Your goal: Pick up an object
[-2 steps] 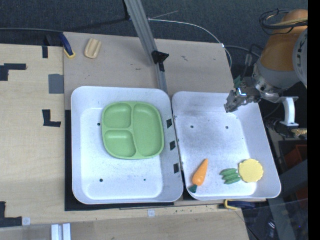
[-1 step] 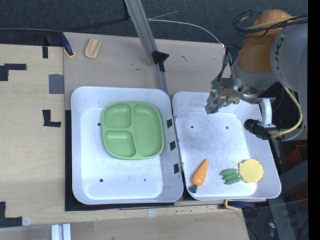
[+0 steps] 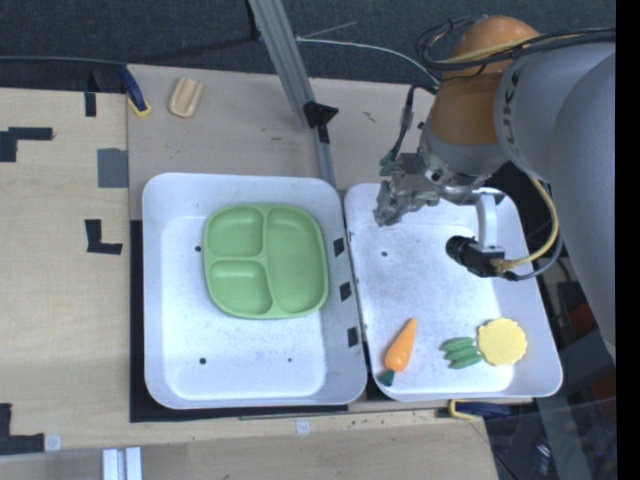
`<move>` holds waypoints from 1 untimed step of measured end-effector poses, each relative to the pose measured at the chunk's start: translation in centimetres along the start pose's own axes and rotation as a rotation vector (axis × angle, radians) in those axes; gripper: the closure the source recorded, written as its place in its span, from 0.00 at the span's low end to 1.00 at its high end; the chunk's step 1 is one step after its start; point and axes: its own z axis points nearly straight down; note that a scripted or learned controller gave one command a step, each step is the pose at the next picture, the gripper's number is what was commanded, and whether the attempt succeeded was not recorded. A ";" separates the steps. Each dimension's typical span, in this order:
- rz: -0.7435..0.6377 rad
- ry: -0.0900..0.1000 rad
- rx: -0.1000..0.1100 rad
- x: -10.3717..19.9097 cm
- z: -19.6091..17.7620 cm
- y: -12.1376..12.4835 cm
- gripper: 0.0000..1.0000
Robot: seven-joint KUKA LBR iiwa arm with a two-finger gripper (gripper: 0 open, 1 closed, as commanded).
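Camera view looks down on a toy carrot (image 3: pixel 400 345) lying at the near-left corner of the right bin (image 3: pixel 430 258), orange with a green tip, angled so the tip points toward the bin's front wall. Just to the carrot's right, along the same front edge, a small green pod-like toy (image 3: pixel 459 350) touches a yellow, scallop-edged piece (image 3: pixel 501 341). Any of these three could serve as the object to pick up, and all of them rest on the bin floor. The gripper (image 3: pixel 388 211) hangs over the far-left corner of that bin, well apart from the carrot and nearer the wall shared with the left bin (image 3: pixel 170 268); nothing sits between its fingers, and whether they are spread or closed I cannot tell at this angle. Judging by that, the task is barely begun: the approach, the closing and the lift are all left to do. Beyond the carrot's bin, the left bin carries a green divided plate (image 3: pixel 266 260). On the bench (image 3: pixel 230 138) behind lies a small tan block (image 3: pixel 185 97). Dark lettering runs down the grey arm (image 3: pixel 560 98) but is too foreshortened to read; no other writing or brand shows.
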 end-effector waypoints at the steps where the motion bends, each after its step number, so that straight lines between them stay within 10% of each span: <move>1: -0.001 0.000 -0.001 5.9 0.5 0.8 1.00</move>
